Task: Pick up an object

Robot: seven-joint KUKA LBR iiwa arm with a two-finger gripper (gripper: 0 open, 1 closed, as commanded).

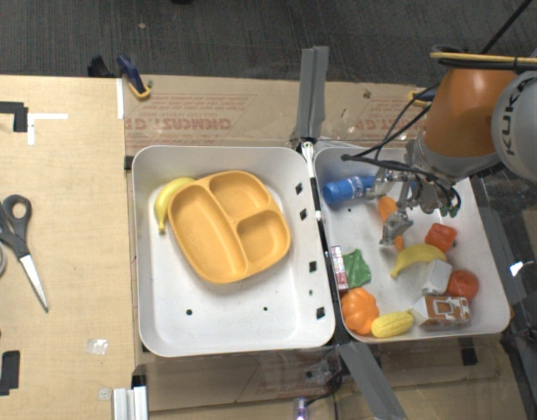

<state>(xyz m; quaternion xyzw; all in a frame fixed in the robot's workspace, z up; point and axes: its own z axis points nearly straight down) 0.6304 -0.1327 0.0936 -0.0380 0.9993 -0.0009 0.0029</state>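
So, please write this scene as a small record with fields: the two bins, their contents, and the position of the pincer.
left bin: orange divided plate; a yellow banana at its left edge
right bin: blue bottle, yellow banana, green item, orange pumpkin-like toy, corn cob, small carton, two red items
pincer: low in the right bin, above the banana there
bench, left: scissors
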